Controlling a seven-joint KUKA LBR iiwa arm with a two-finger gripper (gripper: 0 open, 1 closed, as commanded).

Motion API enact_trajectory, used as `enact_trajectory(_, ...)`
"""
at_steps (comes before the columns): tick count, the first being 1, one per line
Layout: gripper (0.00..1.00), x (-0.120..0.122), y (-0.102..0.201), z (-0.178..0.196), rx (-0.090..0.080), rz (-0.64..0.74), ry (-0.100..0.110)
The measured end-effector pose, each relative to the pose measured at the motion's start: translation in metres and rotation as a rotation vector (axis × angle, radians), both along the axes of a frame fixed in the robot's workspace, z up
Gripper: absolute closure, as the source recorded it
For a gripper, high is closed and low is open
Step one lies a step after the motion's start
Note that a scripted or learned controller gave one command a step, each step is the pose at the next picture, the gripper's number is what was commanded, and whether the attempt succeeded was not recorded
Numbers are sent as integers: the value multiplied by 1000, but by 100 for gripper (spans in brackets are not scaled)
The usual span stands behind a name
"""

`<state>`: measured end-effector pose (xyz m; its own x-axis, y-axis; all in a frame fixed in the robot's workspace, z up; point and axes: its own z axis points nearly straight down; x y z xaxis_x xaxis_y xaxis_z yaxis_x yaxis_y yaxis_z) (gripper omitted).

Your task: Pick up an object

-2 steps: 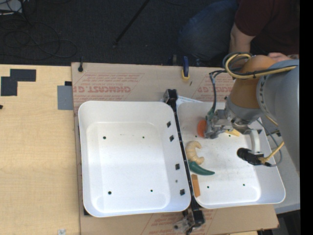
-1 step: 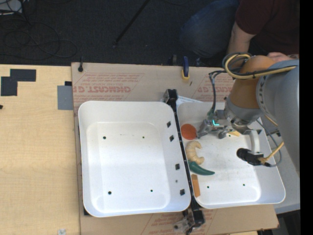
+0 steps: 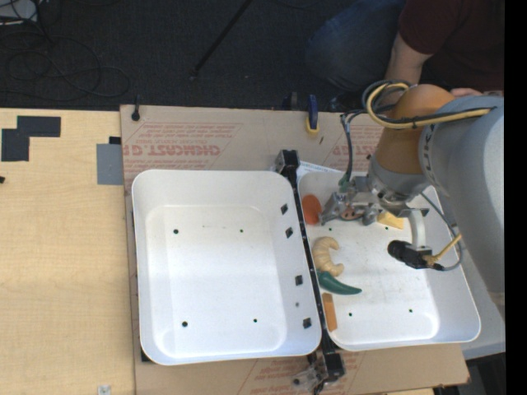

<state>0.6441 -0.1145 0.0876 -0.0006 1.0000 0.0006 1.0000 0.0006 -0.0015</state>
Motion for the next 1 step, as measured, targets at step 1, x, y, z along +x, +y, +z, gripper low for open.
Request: enact_trajectory(1,0,0,-18,0,-1,0,0)
